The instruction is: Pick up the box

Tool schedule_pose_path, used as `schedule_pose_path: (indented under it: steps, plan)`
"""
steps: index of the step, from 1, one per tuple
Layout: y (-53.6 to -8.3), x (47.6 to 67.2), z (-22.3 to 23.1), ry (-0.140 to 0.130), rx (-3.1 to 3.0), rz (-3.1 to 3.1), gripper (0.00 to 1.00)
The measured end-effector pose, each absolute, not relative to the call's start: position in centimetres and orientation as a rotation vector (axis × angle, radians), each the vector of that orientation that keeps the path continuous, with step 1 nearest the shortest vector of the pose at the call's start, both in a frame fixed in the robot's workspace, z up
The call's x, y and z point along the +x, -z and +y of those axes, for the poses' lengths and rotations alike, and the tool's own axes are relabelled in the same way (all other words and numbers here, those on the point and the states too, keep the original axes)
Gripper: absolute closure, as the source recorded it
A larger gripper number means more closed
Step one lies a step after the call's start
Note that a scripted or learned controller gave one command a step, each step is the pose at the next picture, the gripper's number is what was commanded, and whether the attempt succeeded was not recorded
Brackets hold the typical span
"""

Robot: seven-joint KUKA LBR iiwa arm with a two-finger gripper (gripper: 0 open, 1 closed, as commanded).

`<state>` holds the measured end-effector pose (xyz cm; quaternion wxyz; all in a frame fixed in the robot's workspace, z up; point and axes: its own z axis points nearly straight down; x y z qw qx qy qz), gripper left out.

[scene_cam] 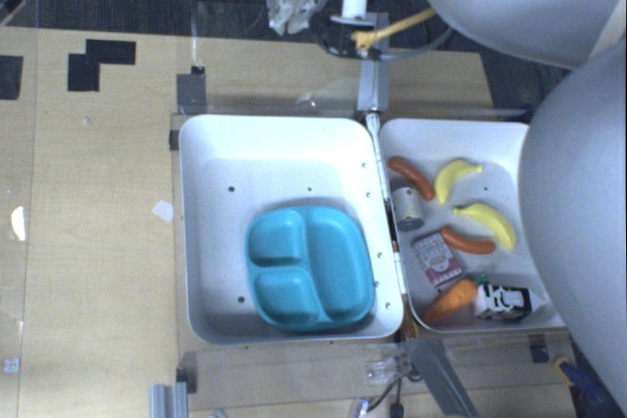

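The box (436, 255) is small and flat, pinkish grey with a printed face. It lies in the right bin (509, 140), near the middle, between a can and an orange carrot. My gripper (291, 5) hangs high at the top of the view, beyond the far edge of the left bin (196, 210) and well away from the box. It stands open with nothing between its pale fingers (277, 7). The arm's grey body covers the right bin's right side.
Around the box in the right bin are two bananas (490, 222), two sausages (409, 175), a can (405, 209), a carrot (451, 300) and a black-and-white carton (505, 301). A blue divided plate (309, 266) lies in the left bin.
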<state>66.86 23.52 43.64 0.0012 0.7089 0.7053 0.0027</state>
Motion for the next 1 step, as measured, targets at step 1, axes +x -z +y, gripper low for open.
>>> schedule_pose_path:
  steps: [1]
  plan:
    - [-43.58,66.88,22.93,-0.006,2.005,2.415,1.00]
